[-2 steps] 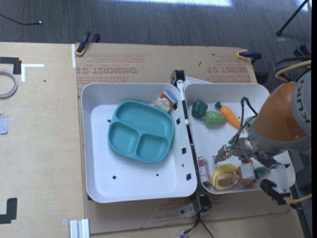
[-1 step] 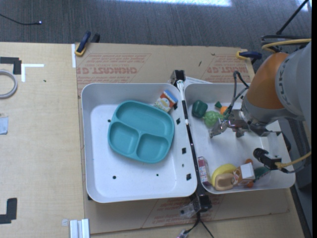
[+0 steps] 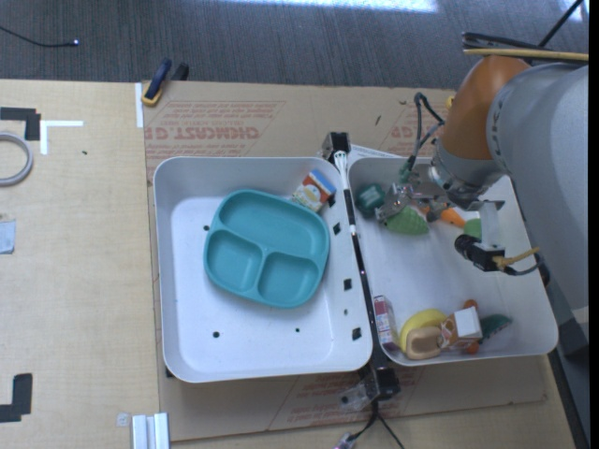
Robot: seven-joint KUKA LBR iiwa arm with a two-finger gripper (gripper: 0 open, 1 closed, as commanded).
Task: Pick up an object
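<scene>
- My gripper (image 3: pixel 404 199) sits low in the far part of the right bin (image 3: pixel 524 340), right over a green object (image 3: pixel 408 220) that lies near the bin's far-left corner.
- I cannot tell how wide my jaws stand: the wrist and its cables cover them from this slant, and I see nothing clearly pinched between them, so I claim no hold.
- The green object looks like a small toy food piece, rounded and lumpy. I judge it light, fairly stiff plastic or foam, smooth enough to squirt out of a shallow pinch.
- I would take it across its narrow middle, low down, so the pads close on the bulk and not on a sloping edge.
- An orange piece (image 3: pixel 453 217) lies just beside it on the right, and a dark teal piece (image 3: pixel 369 196) just to its left; both could get caught in the closing.
- My arm reaches in from the right, bent sharply down at the wrist, the orange band (image 3: pixel 482 101) far above the bin.
- Nearer in the same bin lie a yellow toy (image 3: pixel 421 333) and a small box (image 3: pixel 465 325).
- The left bin (image 3: pixel 187 344) holds a teal divided plate (image 3: pixel 267 248) and a small packet (image 3: pixel 313 193) at its far edge.
</scene>
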